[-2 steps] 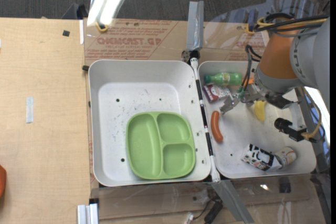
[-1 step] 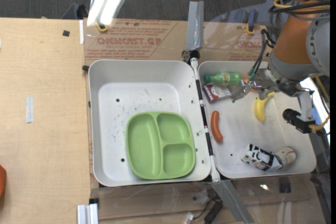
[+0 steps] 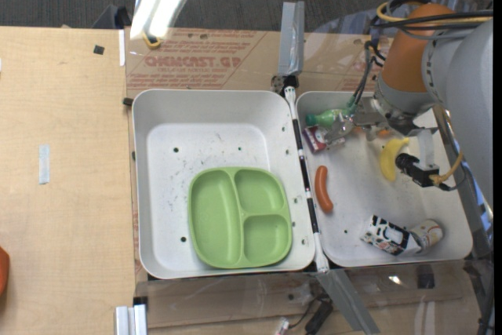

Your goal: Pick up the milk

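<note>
Where the right bin (image 3: 463,235) nears its front rim, the milk (image 3: 390,235) lies on its side at about five o'clock on the bin's floor. It is a small carton, white with bold black patches, and its long axis runs from ten o'clock to four o'clock. Which end is the top cannot be told. Just beside it at three o'clock lies a pale cup (image 3: 428,233), tipped over.

The same bin holds a red sausage (image 3: 323,189) at eight o'clock, lying almost straight up and down, a yellow banana (image 3: 391,158) near the centre, and at eleven o'clock a dark red packet (image 3: 314,139) with a green item (image 3: 322,118) above it.

The left bin (image 3: 157,121) holds a green plate (image 3: 239,216) with three compartments, set toward six o'clock.

The arm (image 3: 439,67) reaches in from three o'clock. Its hand (image 3: 343,129) sits low at the bin's eleven o'clock corner, beside the packet and green item, well apart from the milk. Whether the hand is open or closed cannot be told.

Both bins rest on a wooden worktop (image 3: 63,169).
</note>
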